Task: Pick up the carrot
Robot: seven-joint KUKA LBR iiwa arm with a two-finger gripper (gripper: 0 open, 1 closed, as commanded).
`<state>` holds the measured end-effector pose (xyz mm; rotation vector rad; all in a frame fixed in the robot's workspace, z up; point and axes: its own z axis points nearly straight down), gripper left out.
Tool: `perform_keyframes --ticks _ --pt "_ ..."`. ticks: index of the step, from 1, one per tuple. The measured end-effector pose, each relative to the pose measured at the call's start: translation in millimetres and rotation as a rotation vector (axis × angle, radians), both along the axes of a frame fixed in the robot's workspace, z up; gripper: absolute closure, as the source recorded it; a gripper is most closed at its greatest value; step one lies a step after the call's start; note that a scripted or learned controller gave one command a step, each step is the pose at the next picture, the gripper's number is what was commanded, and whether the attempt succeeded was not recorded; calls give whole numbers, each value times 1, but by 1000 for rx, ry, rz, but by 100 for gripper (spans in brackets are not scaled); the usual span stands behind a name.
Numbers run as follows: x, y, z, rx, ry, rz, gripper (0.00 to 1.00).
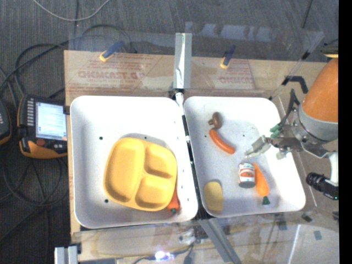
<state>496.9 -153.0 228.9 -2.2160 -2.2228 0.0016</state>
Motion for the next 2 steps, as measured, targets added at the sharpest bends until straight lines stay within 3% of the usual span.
perform_keyframes --ticks 1,2 --pt "-9 -16 -139 -5 -15 91 0" --pt "-6 -17 -127 -6 -23 91 100"
